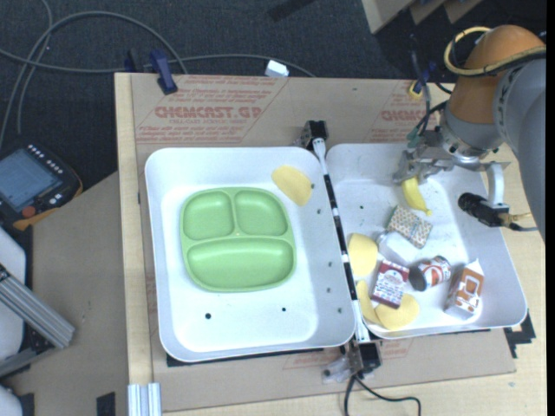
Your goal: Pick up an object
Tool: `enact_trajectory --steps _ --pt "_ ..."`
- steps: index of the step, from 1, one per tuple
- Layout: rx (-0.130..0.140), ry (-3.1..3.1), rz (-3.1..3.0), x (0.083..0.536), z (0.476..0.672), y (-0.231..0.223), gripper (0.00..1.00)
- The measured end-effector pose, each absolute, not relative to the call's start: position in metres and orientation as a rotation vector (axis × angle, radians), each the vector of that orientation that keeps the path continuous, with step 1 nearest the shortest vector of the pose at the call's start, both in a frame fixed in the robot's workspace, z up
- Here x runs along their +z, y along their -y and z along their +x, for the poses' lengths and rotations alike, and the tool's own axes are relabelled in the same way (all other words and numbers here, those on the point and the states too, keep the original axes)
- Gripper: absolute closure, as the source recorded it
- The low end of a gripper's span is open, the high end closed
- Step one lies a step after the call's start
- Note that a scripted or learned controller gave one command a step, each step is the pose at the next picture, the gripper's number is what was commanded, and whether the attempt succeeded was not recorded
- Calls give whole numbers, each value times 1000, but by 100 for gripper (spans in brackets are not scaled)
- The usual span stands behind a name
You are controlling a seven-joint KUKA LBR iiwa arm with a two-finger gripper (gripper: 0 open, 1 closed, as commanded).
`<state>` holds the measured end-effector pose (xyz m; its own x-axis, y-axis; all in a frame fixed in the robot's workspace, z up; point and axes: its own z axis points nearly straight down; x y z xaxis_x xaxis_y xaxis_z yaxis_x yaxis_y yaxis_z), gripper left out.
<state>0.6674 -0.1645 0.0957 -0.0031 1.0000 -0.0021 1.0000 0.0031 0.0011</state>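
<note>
Hand (414, 170) low over right bin (499, 263), far end; grip state cannot tell. Just beneath it: small banana (416, 196), yellow, curved, smooth. Nearby, a checkered packet (409, 226), glossy can (430, 273), orange carton (466, 289). Left bin (165, 232) carries green three-compartment plastic tray (237, 238).

You see arm (499, 85) reaching in from right, gripper (419, 168) low over far part of right bin (512, 271), just above small yellow banana (415, 196); finger state unclear. Nearer in same bin: patterned packet (409, 225), red-white carton (390, 284), small can (431, 273), orange-white carton (465, 290), two yellow pieces (362, 251) by left wall. Left bin (165, 232) holds green divided plate (238, 238), with yellow piece (292, 184) at its far right corner.
</note>
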Motion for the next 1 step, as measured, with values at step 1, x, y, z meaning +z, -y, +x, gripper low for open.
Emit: enact_trajectory --steps 1 --pt "3 -2224 2219 186 630 70 100"
